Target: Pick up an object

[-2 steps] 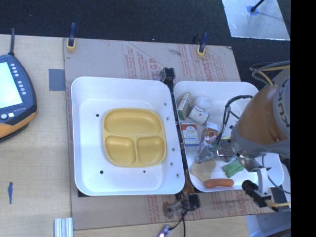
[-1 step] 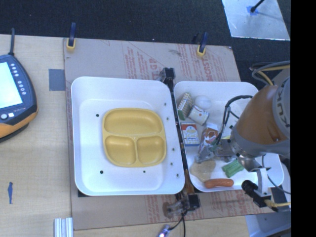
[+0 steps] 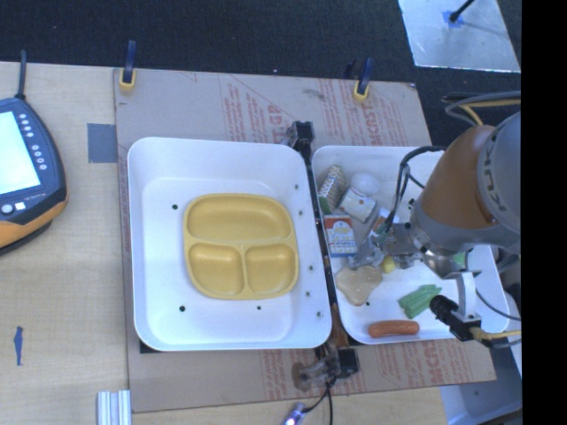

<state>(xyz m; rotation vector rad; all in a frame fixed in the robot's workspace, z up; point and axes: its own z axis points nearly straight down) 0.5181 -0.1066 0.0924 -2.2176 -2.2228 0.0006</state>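
Down in the right bin (image 3: 496,301), my gripper (image 3: 383,253) sits low among the clutter; whether it grips anything I cannot tell, since the wrist hides it. Just beside it lie a pale beige piece (image 3: 358,283) and a small red-and-white carton (image 3: 340,235), either a likely target. Further out are a green item (image 3: 418,300), an orange sausage-shaped toy (image 3: 393,328), and a white rounded object (image 3: 364,184) near the far wall. I judge the objects are heaped here so the program can pick from a jumble. My arm (image 3: 465,189) reaches in from the right, bent steeply down, its orange band above the wrist. Alongside, the left bin (image 3: 151,237) holds a yellow divided tray (image 3: 240,243).
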